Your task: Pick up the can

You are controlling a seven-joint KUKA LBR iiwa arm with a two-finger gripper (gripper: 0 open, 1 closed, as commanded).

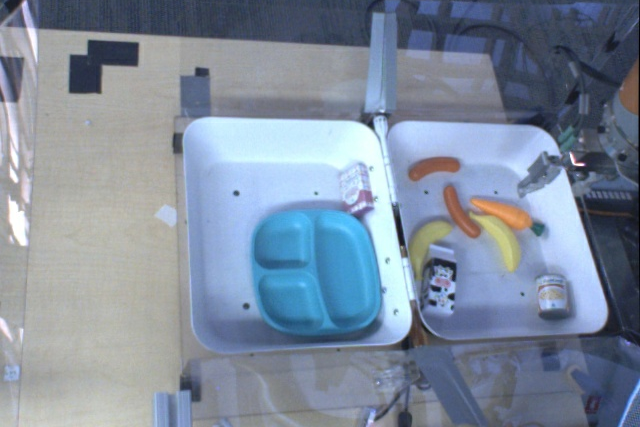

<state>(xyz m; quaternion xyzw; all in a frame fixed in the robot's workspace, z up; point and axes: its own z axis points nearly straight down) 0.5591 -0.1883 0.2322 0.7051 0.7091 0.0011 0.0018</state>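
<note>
The can (552,296) is a small tin with a silver lid and a beige label. It stands upright in the front right corner of the right bin (590,315). My gripper (540,175) hangs over the right bin's far right side, well behind the can and above the carrot (503,213). Nothing shows in its grasp.
The right bin also holds two sausages (434,168) (461,212), two bananas (428,240) (503,241) and a cow-print carton (439,284). In the left bin (215,215) lie a blue divided plate (315,272) and a red-and-white packet (355,187) near the dividing wall.
</note>
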